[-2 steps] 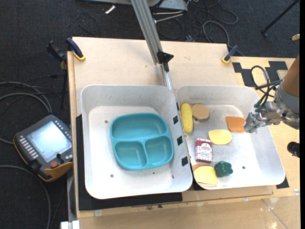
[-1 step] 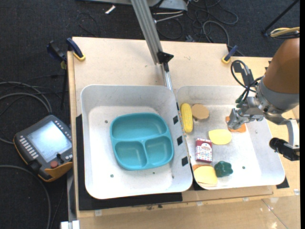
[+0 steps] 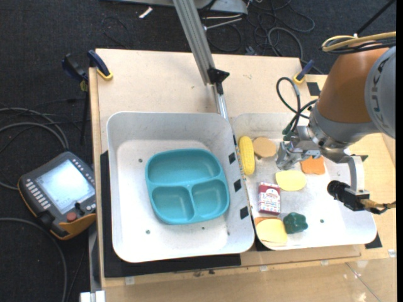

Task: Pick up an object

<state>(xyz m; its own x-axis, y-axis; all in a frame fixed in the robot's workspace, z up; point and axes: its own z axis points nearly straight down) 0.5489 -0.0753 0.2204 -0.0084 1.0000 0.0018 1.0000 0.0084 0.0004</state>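
Your left bin (image 3: 126, 187): teal tray (image 3: 187, 185). Right bin (image 3: 352, 231): corn (image 3: 247, 155), carton (image 3: 269, 199), green toy (image 3: 294, 222). Gripper (image 3: 286, 159) low there, grip unclear.

right bin (image 3: 352, 234) crowded; teal tray (image 3: 187, 186) fills left

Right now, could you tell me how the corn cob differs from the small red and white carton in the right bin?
The corn cob is yellow and rounded, a long narrow shape; the red and white carton is boxy and flat-faced with printed sides. The corn cob lies by the bin's left wall, higher in the view; the carton sits lower, nearer the bin's middle. Both lie lengthwise up the view in the right bin, apart from each other.
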